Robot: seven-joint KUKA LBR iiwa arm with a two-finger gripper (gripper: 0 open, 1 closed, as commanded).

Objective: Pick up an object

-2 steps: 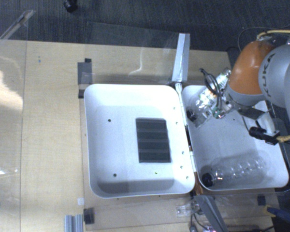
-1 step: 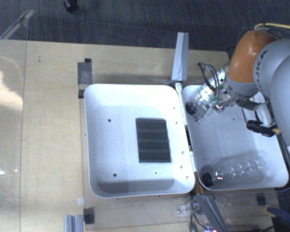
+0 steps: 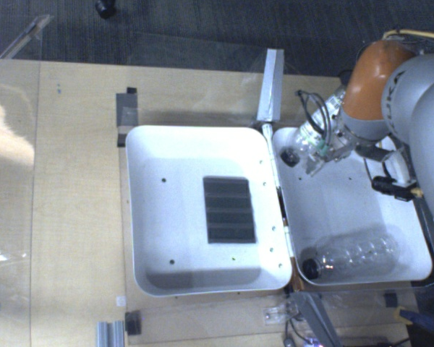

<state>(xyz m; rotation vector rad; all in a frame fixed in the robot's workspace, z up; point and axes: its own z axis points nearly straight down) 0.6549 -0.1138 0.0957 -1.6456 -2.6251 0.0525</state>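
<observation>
A clear plastic bottle [image 3: 354,254] lies on its side along the near wall of the right bin [image 3: 347,194], its black cap [image 3: 309,268] pointing left. A small clear object with a dark end [image 3: 291,155] sits in that bin's far left corner. My gripper [image 3: 320,150] is low over that corner, right beside the small clear object, and whether it grips the object is hidden. A dark ribbed rectangular pad [image 3: 229,209] lies flat in the middle of the left bin [image 3: 155,194].
The grey arm with its orange band [image 3: 369,78] reaches in over the right bin's far right side, with cables around the wrist. A grey metal post [image 3: 270,85] stands behind the gap between the bins. Small black brackets sit on the wooden bench.
</observation>
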